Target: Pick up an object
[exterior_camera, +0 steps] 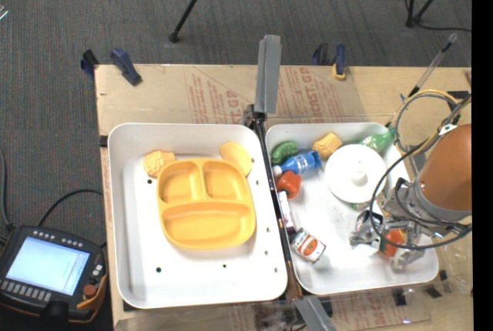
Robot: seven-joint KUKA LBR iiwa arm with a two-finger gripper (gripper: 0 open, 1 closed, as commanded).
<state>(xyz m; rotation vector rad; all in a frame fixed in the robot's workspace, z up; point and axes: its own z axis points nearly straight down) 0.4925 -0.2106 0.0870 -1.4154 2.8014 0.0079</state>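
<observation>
A: Where does the arm's two-finger gripper (387, 243) sit?

B: It is low in the right-hand white bin (339, 277), near that bin's front right corner. Its two metal fingers (362, 235) stand apart, one on each side of a small orange-red object (393, 237), which lies on the bin floor between them.

A: Do they grip it?

B: That cannot be told; the fingers straddle it, but nothing shows it lifted or squeezed.

A: How would it handle?

B: It looks small and light, probably smooth plastic, so it may slip or roll. A hold across its middle seems safest, with the fingers closing squarely.

A: What lies nearby?

B: A round white lid-like disc (356, 172) sits just behind the gripper. Further left are a blue plastic bottle (301, 162), a green toy vegetable (283, 150), a yellow corn-shaped toy (327, 143) and a small red-and-white can (308, 246). They are well apart from the orange-red piece, so they should not interfere.

A: And the other bin?

B: The left-hand white bin (127, 260) holds a yellow divided plastic tray (206, 202).
</observation>
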